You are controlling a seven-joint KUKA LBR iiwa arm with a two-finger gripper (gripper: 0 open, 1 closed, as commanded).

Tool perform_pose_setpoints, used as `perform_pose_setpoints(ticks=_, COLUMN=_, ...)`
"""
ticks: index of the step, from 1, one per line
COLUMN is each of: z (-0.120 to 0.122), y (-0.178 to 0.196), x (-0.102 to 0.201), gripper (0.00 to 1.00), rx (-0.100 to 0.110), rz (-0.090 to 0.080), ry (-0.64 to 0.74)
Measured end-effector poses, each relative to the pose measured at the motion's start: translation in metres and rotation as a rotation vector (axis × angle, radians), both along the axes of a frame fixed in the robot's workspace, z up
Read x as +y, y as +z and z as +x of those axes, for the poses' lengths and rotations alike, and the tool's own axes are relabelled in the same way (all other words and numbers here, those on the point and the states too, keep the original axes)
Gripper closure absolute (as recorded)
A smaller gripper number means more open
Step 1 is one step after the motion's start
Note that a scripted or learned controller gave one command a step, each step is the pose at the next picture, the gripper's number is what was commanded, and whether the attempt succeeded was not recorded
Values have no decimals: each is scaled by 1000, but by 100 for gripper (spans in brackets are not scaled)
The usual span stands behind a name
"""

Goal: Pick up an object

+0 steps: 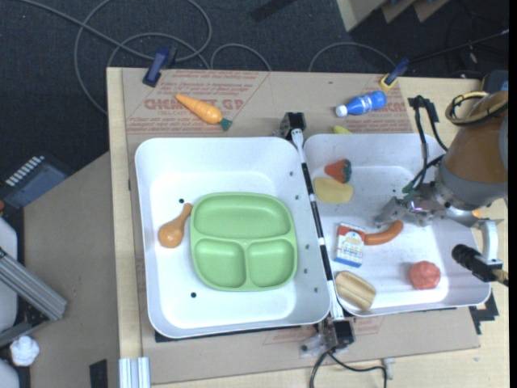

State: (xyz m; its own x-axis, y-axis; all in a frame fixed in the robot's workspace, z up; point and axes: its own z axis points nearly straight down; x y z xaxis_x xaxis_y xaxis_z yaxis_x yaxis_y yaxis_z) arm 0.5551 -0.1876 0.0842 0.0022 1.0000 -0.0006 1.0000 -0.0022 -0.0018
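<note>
Tool [396, 213] low in right bin [452, 156], tips right by sausage [383, 233], probably lining up grab. Can't tell if spread or pinching tbh. Red ball [425, 275], bread [355, 290] nearby, untouched.

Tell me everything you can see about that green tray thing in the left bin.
The green tray is a pale green divided plate that looks like smooth plastic, with rounded corners. It has three compartments: one long one along the far side and two smaller ones along the near side. It lies flat, right side up, near the middle of the left white bin. A small orange pear-shaped toy lies at its left edge, close or just touching.
</note>
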Motion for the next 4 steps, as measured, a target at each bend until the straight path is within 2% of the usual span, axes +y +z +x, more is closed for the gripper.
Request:
perform_pose_setpoints(ticks=1, z=1, y=11, x=1, gripper=100, rx=-4, rz=-1, ry=1)
perform_pose_setpoints(ticks=2, z=63, y=95, x=33, gripper=100, rx=-6, rz=0, ry=4)
perform_pose_setpoints(ticks=3, z=62, y=94, x=33, gripper=0, rx=-3, rz=0, ry=3)
perform_pose_setpoints(ticks=4, z=112, y=58, x=75, gripper=0, rx=-3, rz=1, ry=4)
